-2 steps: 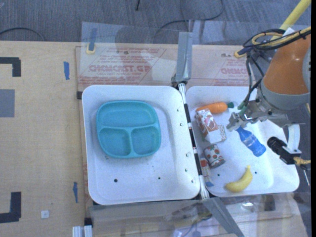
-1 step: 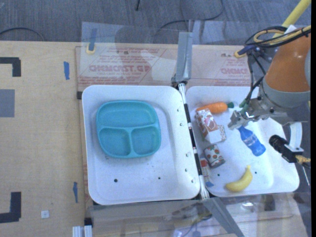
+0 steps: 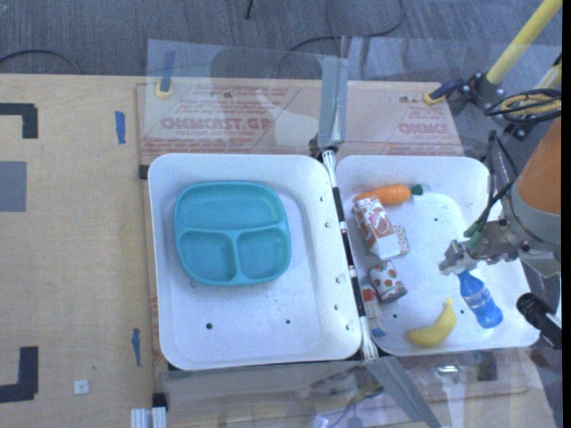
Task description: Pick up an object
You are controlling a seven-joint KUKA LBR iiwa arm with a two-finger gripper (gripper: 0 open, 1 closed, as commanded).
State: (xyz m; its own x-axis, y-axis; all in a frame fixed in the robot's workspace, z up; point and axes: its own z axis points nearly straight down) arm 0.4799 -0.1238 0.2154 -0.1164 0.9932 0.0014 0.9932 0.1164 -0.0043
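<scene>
The pincer (image 3: 457, 259) hovers in the right white bin (image 3: 446, 172), just above the small blue plastic bottle (image 3: 479, 300) — whether it is released or clenched I cannot tell. Best to centre over the bottle's body, clear of the yellow banana (image 3: 434, 326) beside it — then descend squarely.

This looks like a robotics lab. A plywood bench (image 3: 71, 239) carries two shallow white bins (image 3: 169, 239); left of them black tape marks (image 3: 22, 119) and blue tape strips (image 3: 119, 127) dot the wood. Behind the bins lie clear printed panels (image 3: 223, 114), grey carpet (image 3: 107, 12) and loose black cables (image 3: 361, 7).
</scene>
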